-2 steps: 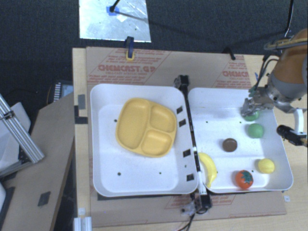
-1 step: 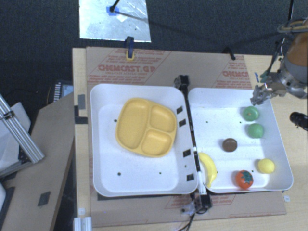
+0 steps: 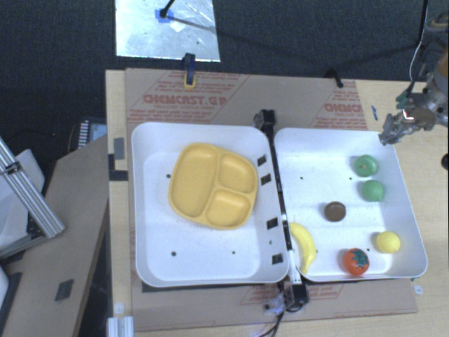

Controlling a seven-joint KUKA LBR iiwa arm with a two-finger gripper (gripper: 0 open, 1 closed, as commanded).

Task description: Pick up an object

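Grey pincer (image 3: 393,133) blurry, partly cut off at rt edge.

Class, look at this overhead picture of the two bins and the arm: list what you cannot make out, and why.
1. Gripper: small and blurred at the camera view's right side, so its state is unclear.
2. Arm: cut off by the right edge.
3. Two green objects: too small to identify.
4. Brown round object: too small to identify.
5. Banana: lies against the bin wall, its underside hidden.

Arm (image 3: 428,97) at right edge, raised
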